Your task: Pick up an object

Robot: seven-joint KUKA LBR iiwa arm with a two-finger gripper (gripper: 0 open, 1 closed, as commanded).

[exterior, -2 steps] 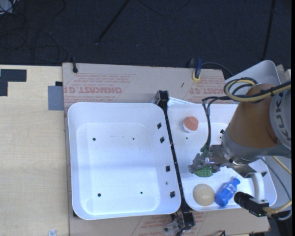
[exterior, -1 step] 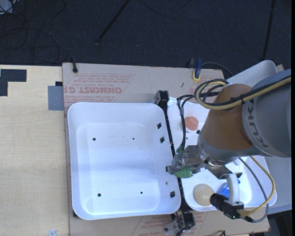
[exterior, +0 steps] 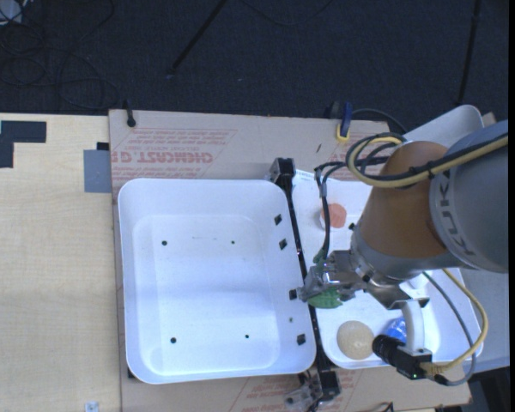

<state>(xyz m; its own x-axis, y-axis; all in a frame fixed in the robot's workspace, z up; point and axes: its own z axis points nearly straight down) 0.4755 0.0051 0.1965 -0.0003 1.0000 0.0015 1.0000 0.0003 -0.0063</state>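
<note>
The gripper [exterior: 324,287] is low over the left edge of the right bin [exterior: 463,312], just beside the wall of the left bin [exterior: 206,281]. A small green object [exterior: 328,299] lies directly under its tip and seems to touch the fingers, but whether they are spread or pinching it I cannot tell. A beige round object [exterior: 355,338] lies near, and an orange-pink object [exterior: 336,216] rests farther back in the same bin.

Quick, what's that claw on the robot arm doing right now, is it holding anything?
Gripper: low in the right bin by the divider, right at a small green object; whether it grips it cannot be told.
</note>
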